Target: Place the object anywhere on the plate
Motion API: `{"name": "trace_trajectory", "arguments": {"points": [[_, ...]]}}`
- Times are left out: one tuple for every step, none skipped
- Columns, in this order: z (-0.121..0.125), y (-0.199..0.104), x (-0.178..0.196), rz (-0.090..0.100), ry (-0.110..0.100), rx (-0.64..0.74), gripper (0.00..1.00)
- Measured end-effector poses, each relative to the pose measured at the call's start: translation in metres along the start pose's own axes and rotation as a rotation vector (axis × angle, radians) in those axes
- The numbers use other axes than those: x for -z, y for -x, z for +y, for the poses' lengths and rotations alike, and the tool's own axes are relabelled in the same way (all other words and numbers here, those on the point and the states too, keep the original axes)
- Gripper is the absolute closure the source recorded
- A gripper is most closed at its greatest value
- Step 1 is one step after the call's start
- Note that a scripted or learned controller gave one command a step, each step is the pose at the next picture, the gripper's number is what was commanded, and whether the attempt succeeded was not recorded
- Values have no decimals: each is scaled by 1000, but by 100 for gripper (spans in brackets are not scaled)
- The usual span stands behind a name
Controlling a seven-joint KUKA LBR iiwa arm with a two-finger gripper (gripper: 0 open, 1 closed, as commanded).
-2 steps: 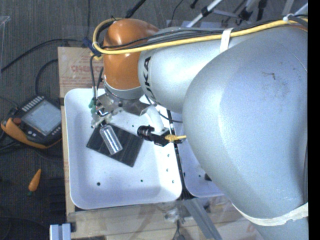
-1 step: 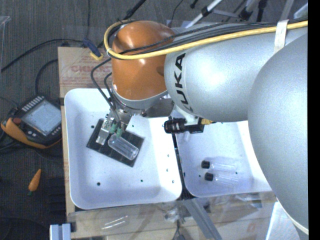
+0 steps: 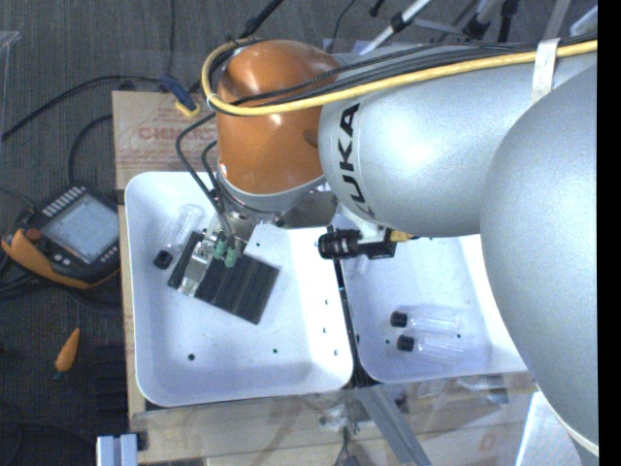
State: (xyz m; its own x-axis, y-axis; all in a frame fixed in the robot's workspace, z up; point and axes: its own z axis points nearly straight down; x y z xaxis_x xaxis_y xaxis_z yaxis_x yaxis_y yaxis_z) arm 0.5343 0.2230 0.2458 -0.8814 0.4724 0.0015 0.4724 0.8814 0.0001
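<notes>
Left white shallow plastic bin (image 3: 165,357): a dark ribbed rectangular plate (image 3: 238,287) lies flat at a slant near its middle. A clear plastic vial with a black cap (image 3: 175,239) lies just left of the plate, off it, on the bin floor. Tool (image 3: 215,252) hangs over the plate's upper-left corner, close by the vial; its grip cannot be told. Right white shallow bin (image 3: 475,357): two more clear black-capped vials (image 3: 427,330) lie together. Glossy grey arm (image 3: 456,153) with orange band overhead.
</notes>
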Motion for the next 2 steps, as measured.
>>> {"name": "trace_trajectory", "arguments": {"points": [[1, 0, 9, 1, 1, 1, 100], [-12, -44, -71, 1, -4, -425, 100]]}}
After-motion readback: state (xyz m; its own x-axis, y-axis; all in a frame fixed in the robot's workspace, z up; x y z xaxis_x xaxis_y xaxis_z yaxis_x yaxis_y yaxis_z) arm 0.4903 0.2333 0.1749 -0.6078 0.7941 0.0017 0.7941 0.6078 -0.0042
